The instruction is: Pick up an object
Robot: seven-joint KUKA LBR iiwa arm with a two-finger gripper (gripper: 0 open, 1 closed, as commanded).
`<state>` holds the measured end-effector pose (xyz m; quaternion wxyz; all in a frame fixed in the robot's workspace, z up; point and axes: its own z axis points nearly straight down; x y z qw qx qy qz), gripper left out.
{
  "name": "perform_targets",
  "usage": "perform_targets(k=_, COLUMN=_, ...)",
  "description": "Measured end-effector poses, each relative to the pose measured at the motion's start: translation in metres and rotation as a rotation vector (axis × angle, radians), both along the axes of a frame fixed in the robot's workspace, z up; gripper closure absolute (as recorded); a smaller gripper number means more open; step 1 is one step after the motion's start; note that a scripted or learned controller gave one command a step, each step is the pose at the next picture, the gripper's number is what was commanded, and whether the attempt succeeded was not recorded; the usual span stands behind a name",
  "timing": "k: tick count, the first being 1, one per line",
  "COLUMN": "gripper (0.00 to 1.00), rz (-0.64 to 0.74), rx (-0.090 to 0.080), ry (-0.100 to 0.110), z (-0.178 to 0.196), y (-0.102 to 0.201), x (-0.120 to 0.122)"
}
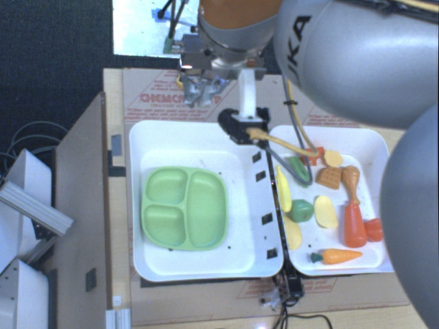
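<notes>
toys point(326, 211) lie loose in right bin point(363, 140): carrot point(336, 256) at near edge, pepper point(300, 210) mid. green plate point(184, 208) in left bin point(158, 137). gripper point(199, 96) over cardboard point(147, 100) beyond left bin's far rim; clenched or released, can't tell.

Two bins sit side by side on the tabletop point(75, 170), the left bin point(147, 149) at 9 o'clock of the right bin point(374, 142), their rims meeting. A divided plate point(185, 208) lies in the left bin, toward its 7 o'clock corner. In the right bin, a banana point(282, 190) lies along the 9 o'clock wall and a carrot point(336, 256) near the 6 o'clock rim. A bottle point(353, 226) lies toward 4 o'clock, with a drumstick point(350, 179) just beside it at its 12 o'clock. A pepper point(300, 211) lies between banana and bottle.
</notes>
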<state>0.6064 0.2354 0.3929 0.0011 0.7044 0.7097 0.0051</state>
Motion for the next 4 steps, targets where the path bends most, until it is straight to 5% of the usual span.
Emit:
perform_targets(k=1, gripper=1.00, rz=-0.009, rx=-0.010, ry=0.017, z=-0.148, y=-0.003, x=0.054)
perform_targets(k=2, gripper=1.00, rz=-0.005, rx=-0.004, ry=0.005, z=-0.126, y=-0.001, x=0.055)
perform_targets(k=3, gripper=1.00, rz=-0.002, rx=0.000, ry=-0.005, z=-0.016, y=-0.001, x=0.043)
perform_targets(k=4, gripper=1.00, rz=-0.007, rx=-0.007, ry=0.013, z=-0.115, y=-0.002, x=0.062)
